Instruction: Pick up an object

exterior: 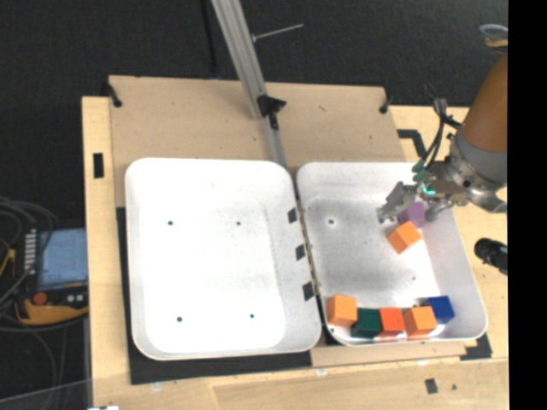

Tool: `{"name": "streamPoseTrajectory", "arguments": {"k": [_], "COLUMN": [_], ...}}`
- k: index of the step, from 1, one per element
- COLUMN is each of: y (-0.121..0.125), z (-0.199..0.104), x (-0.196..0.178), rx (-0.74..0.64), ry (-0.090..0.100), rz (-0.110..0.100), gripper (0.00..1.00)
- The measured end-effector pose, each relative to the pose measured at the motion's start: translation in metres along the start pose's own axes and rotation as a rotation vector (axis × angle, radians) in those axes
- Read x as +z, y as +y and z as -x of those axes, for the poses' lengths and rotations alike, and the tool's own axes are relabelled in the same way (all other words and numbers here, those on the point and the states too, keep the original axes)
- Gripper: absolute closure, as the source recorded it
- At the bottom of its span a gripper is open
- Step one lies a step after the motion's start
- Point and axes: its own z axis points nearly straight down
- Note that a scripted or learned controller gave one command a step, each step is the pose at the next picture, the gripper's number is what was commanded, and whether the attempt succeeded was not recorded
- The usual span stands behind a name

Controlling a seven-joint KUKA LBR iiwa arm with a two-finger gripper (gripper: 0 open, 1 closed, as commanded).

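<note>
My gripper [414, 205] hangs over the back right part of the right bin [359, 254], at the end of the grey arm with its orange band [487, 109]. A small purple block [416, 213] shows right at the gripper's tip. A tilted orange block [404, 237] lies just below it in the view, touching or nearly touching the purple one. I cannot tell whether either block is held or rests on the bin floor.
Along the right bin's front wall sits a row of blocks: orange [343, 308], green [368, 321], red-orange [391, 319], orange [420, 319] and blue [439, 307]. The left bin [214, 254] lies beside it. A metal post [248, 58] rises behind the bins.
</note>
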Motion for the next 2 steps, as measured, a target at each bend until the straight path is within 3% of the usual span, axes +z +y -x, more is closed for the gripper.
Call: {"name": "streamPoseTrajectory", "arguments": {"k": [2], "y": [0.003], "z": [-0.007], "x": [0.093], "rx": [0.004], "ry": [-0.002], "rz": [-0.006], "gripper": [0.00]}}
